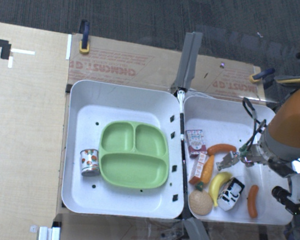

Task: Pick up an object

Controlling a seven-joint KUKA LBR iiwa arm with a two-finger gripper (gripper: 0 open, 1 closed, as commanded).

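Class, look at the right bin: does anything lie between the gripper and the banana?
Nothing visible does. The gripper hangs just above the banana, with bare bin floor between them; the carrot lies on the banana's left.

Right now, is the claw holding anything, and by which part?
Nothing is held, as far as I can see: the claw hangs above the banana with nothing between its fingers.

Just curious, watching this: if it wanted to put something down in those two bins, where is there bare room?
Left bin: bare floor behind the green divided plate and along the front. Right bin: bare at the back, beyond the hot dog; crowded around the banana.
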